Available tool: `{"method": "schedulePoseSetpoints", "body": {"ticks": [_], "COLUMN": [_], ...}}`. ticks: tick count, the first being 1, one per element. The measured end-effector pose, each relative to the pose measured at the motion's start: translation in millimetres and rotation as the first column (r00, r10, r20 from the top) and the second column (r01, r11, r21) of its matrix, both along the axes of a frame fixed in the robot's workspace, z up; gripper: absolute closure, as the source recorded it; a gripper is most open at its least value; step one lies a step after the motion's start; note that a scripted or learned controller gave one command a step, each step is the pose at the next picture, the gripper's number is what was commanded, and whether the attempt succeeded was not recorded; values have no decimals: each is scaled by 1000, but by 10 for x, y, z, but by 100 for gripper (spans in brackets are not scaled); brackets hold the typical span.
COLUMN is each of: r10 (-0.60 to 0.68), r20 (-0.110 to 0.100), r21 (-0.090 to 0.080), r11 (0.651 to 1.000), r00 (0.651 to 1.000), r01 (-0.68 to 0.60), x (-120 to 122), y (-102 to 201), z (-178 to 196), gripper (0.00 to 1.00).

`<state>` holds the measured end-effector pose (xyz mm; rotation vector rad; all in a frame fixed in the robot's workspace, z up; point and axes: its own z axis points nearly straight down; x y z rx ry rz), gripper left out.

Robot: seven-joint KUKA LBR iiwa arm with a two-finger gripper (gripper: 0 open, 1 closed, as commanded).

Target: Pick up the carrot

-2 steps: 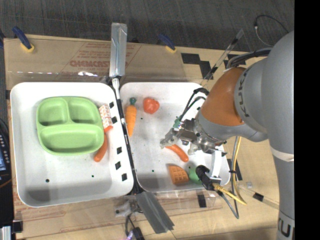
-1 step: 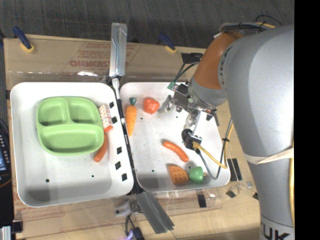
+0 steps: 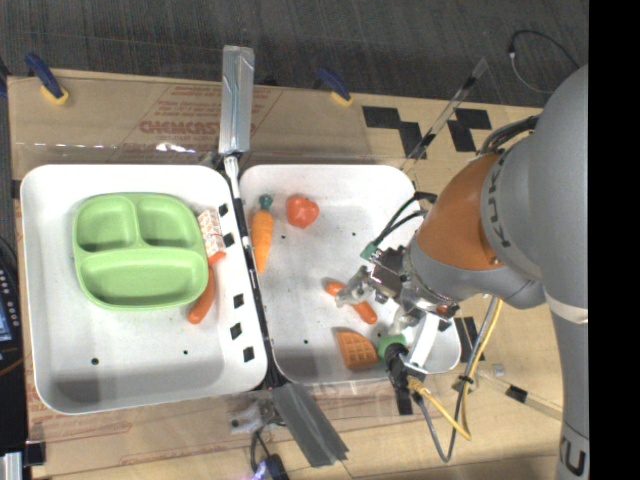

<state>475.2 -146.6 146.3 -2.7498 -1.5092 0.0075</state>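
Carrot [image 3: 261,238] lies in right bin [image 3: 330,183], against its left wall, green top pointing up-frame, well apart from the gripper [image 3: 362,290]. Gripper low over bin's lower right, by a small orange piece [image 3: 350,300]; whether it is open, cannot tell. Red tomato-like piece [image 3: 302,210] near carrot. Waffle-textured piece [image 3: 356,349] by lower wall. Green divided tray [image 3: 138,251] in left bin [image 3: 50,298].

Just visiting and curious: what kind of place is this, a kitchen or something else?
Probably a robot test lab, not a kitchen. A big grey arm reaches over two white bins holding toy food, such as a carrot and a green plate, with loose cables nearby.
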Motion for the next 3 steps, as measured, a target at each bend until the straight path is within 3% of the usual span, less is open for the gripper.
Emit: {"method": "schedulePoseSetpoints", "body": {"ticks": [1,2,3], "r10": [-147,-145,-373], "r20": [4,1,-2], "r21": [-1,-1,-1], "r11": [989,989,928], "r00": [989,989,928], "r01": [147,145,373], "x": [1115,161,9], "y": [-99,-511,-491], "z": [640,711,111], "gripper": [0,0,0]}}
